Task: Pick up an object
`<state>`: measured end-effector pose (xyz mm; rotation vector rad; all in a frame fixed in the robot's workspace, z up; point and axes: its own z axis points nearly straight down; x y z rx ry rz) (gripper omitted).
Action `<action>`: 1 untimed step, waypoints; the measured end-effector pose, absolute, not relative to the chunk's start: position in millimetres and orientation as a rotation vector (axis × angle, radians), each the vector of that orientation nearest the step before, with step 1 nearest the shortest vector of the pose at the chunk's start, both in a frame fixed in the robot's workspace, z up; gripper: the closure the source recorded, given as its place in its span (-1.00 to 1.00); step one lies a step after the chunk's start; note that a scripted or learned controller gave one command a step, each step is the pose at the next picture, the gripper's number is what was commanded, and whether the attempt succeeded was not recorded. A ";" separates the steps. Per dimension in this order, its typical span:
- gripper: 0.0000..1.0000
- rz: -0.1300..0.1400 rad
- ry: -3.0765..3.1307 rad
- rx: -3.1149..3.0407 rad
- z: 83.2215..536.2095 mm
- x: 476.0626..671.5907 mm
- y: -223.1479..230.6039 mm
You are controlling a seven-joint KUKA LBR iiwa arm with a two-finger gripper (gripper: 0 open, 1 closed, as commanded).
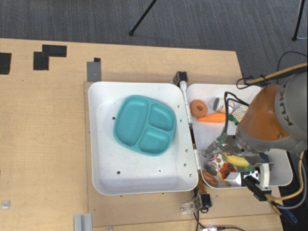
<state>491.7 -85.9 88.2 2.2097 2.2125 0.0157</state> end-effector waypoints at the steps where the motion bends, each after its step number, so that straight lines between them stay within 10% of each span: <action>1: -1.00 0.014 2.209 2.211 88.1 491.7 -84.2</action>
